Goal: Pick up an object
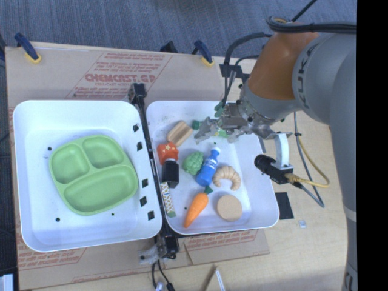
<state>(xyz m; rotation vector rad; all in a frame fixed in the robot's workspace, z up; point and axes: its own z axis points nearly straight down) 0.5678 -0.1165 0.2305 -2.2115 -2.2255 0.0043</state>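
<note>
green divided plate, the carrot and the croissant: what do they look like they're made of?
Green divided plate: looks like moulded plastic, matte to satin, uniform colour with soft rounded compartment walls.
Carrot: probably toy plastic, smooth, flat orange with a green tip; too small to rule out rubber.
Croissant: likely plastic play food too, tan with moulded ridges and a slight sheen.

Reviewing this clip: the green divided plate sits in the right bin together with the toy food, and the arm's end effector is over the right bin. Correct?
Not quite. The camera view shows the green divided plate in the left bin; the toy food and the end effector are at the right bin.
</note>
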